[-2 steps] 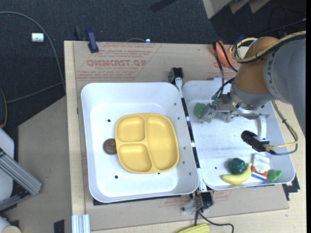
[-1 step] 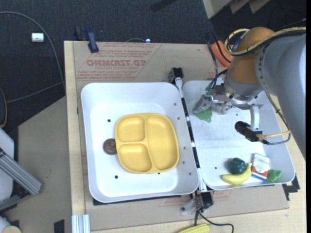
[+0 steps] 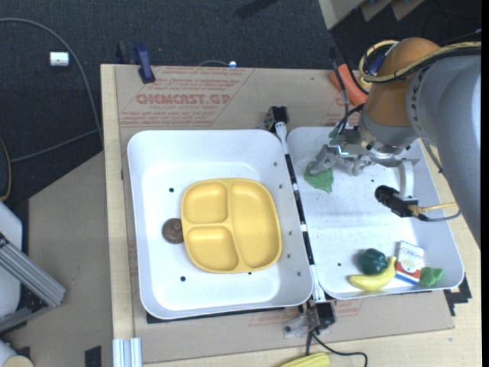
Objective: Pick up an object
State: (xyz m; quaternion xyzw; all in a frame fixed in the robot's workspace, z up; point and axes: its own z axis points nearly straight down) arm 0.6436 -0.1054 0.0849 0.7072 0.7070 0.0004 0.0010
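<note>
Gripper [image 3: 327, 161] sits low in right bin [image 3: 336, 228], just above green leafy toy [image 3: 320, 179]; can't tell finger state from here. I reckon it could push toy vs. bin wall & miss.

Left bin [image 3: 145, 205] crowded by yellow tray [image 3: 231, 225]; right bin [image 3: 451, 243] centre open, objects cluster [image 3: 390, 270] near front corner

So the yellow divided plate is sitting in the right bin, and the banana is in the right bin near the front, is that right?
Not quite. The yellow divided plate sits in the left bin, not the right one, as the camera view shows. The rest holds: the banana lies in the right bin near its front edge, beside a dark green piece.
</note>
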